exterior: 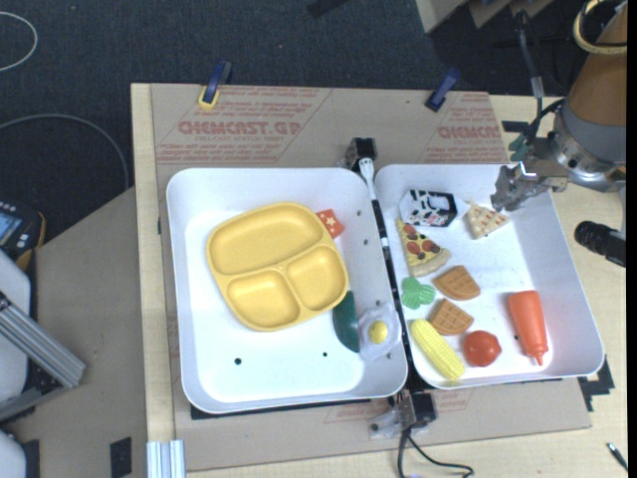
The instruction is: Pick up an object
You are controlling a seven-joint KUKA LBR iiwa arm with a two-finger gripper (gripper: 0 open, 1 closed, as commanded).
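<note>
Corn cob (437, 350); pincer (510, 189) perhaps above cracker (485, 220).

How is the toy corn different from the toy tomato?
The corn is yellow, long and lies slanted; the tomato is red, round and shorter. The corn lies by the right bin's left wall; the tomato sits nearer the bin's middle. Both are toy foods at that bin's front edge.

Glossy yellow plastic divided plate (277, 279) in the smooth white plastic left bin (189, 267); the desk (299, 127) looks like matt brown paper-covered board; the claw (513, 189) is dull metal.
</note>
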